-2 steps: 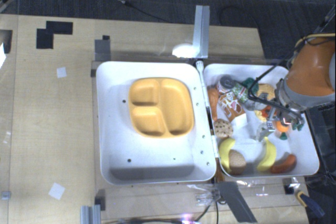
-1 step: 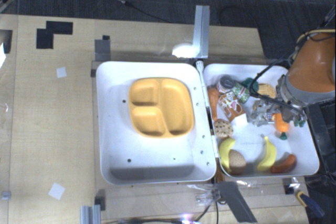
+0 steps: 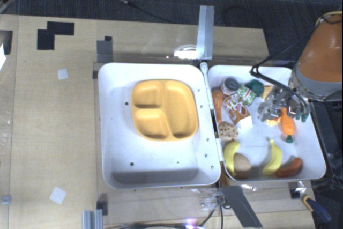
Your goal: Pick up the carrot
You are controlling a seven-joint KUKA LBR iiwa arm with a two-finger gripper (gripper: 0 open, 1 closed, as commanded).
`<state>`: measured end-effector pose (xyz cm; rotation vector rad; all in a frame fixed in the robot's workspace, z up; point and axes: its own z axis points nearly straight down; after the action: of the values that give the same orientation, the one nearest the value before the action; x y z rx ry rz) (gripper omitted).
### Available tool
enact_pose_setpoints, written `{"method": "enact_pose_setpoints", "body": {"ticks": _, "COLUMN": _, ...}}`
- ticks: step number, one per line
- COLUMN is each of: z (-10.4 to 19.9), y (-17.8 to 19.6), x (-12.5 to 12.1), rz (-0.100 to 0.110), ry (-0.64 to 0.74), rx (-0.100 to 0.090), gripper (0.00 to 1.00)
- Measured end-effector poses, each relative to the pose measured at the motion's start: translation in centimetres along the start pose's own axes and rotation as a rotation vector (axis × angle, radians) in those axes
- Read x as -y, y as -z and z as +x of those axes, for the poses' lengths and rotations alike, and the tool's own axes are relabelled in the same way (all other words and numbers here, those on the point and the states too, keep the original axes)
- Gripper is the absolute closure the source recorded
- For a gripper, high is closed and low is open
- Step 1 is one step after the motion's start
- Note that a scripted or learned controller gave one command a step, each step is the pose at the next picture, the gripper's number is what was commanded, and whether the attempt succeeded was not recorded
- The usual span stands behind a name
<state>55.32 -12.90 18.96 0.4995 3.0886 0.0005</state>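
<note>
The carrot [image 3: 288, 124] is a short orange piece with a green tip, lying near the right wall of the right bin [image 3: 316, 150]. My gripper [image 3: 279, 105] hangs over that bin's upper right part, just up and left of the carrot and very close to its top end. The metal gripper parts overlap a small orange-yellow bit at their lower edge. I cannot make out whether anything sits between them. The grey arm with its orange band [image 3: 323, 53] comes in from the right.
The right bin also holds two bananas [image 3: 274, 157], a cookie [image 3: 227, 130], a red-white packet [image 3: 236, 108], a green item [image 3: 254, 86], a grey round lid [image 3: 231, 83] and sausages [image 3: 290, 167]. A yellow divided plate [image 3: 163, 109] lies in the left bin [image 3: 115, 163].
</note>
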Motion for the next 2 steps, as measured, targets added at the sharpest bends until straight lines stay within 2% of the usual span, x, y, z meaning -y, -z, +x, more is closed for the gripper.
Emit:
{"method": "enact_pose_setpoints", "body": {"ticks": 1, "z": 4.8, "y": -9.8, "x": 0.2, "rz": -0.001, "ry": 0.15, "rx": 0.005, "gripper": 1.0}}
{"method": "enact_pose_setpoints", "body": {"ticks": 2, "z": 2.0, "y": -9.9, "x": 8.3, "rz": 0.006, "ry": 0.573, "rx": 0.006, "gripper": 1.0}}
